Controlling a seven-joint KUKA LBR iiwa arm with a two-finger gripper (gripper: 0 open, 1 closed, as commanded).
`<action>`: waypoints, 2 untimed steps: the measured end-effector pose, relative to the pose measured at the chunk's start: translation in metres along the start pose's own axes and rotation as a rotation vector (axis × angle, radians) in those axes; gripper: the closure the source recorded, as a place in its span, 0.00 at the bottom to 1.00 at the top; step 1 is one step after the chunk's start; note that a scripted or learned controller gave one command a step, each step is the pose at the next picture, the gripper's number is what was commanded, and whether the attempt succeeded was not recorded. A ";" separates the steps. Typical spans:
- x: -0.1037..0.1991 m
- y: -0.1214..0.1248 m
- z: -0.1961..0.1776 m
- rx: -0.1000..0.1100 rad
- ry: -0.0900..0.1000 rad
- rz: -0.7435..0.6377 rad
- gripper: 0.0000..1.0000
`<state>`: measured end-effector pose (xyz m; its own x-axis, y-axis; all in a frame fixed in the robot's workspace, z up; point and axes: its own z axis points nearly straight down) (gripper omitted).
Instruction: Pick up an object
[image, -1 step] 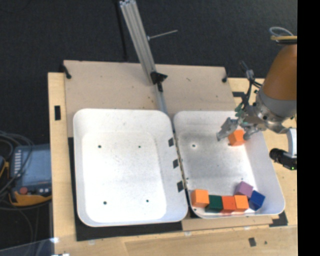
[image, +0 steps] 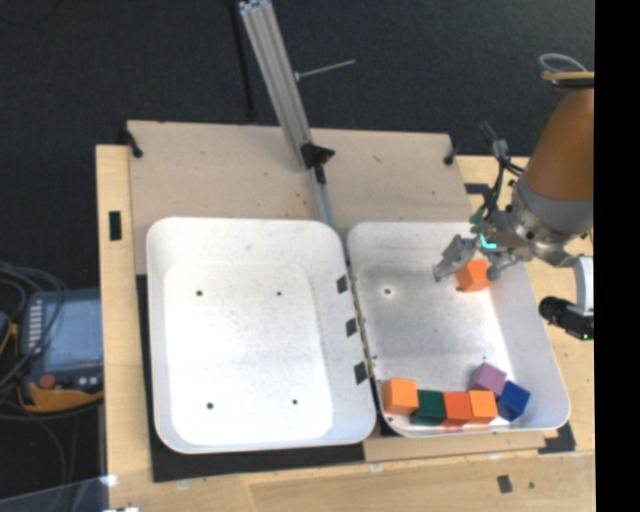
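1. Nearest me, along the front wall of the right bin (image: 520, 330), I see a row of blocks: an orange block (image: 401, 394), a green block (image: 431, 405), two more orange ones (image: 470, 406), a purple block (image: 489, 377) and a blue block (image: 513, 398). They sit packed against the wall, which I judge makes them awkward to grasp.
2. The left bin (image: 250, 330) lies just beside the right one, their rims touching.
3. Farther back in the right bin, the gripper (image: 468, 262) hangs over the bin floor with its fingers spread slightly around a lone orange cube (image: 473, 275). The cube appears to sit between them, lifted a little off the floor, so I judge it is held, though the grip looks shallow.
4. That cube stood well apart from the crowded row, likely why it is the target.
5. Farthest, the metal pole (image: 285, 95) rises from behind the bins.
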<state>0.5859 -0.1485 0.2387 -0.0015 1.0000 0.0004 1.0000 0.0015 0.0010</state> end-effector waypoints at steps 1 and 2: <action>-0.007 0.000 0.044 0.004 -0.002 0.002 0.00; -0.009 0.005 0.105 0.006 -0.001 0.004 0.00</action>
<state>0.5909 -0.1579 0.1335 0.0026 1.0000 -0.0008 1.0000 -0.0026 -0.0052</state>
